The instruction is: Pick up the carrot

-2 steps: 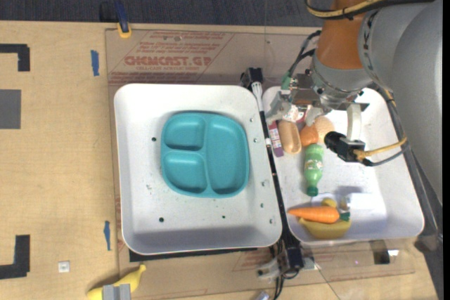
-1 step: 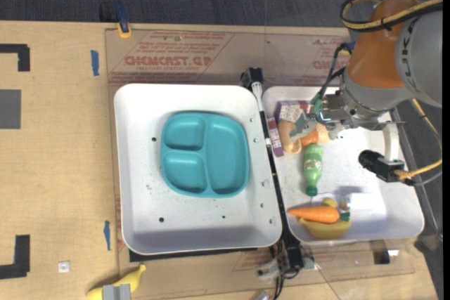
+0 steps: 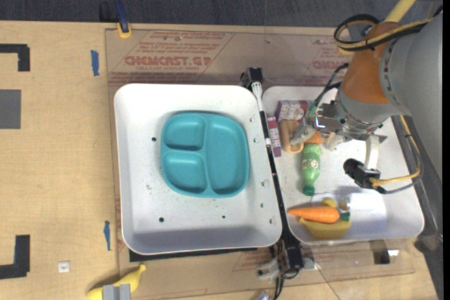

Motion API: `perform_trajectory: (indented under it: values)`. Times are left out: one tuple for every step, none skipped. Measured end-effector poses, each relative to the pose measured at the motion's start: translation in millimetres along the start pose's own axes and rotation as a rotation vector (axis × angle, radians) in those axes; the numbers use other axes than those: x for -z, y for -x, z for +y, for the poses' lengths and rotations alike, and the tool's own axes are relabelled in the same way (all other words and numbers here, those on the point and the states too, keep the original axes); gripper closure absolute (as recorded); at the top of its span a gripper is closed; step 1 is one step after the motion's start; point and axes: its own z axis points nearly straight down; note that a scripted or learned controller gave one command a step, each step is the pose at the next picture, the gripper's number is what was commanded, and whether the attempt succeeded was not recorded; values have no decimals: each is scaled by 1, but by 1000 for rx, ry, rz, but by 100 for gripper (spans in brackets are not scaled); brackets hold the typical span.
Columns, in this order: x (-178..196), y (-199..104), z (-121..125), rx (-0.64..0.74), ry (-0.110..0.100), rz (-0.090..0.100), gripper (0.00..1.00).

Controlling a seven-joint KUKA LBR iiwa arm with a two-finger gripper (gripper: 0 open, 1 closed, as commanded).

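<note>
Above the right bin (image 3: 404, 211), gripper (image 3: 314, 128), finger state unclear, hovers beyond the carrot (image 3: 311, 213), which lies ungrasped.

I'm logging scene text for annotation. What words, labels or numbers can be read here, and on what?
Red print on the cardboard sheet behind the bins: large letters, too blurred to read for certain.
More red print at its right end: unreadable.
Label on the small packet in the right bin: too small to read.
Green bottle: no legible label.
</note>
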Motion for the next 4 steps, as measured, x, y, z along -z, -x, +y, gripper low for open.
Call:
perform_trajectory:
  values:
    - [-3, -5, 26, -239, 1, 3, 0]
    - [-4, -3, 11, -525, 11, 10, 0]
    - [-5, 5, 10, -702, 13, 10, 0]
    - [-4, 0, -22, -892, 17, 10, 0]
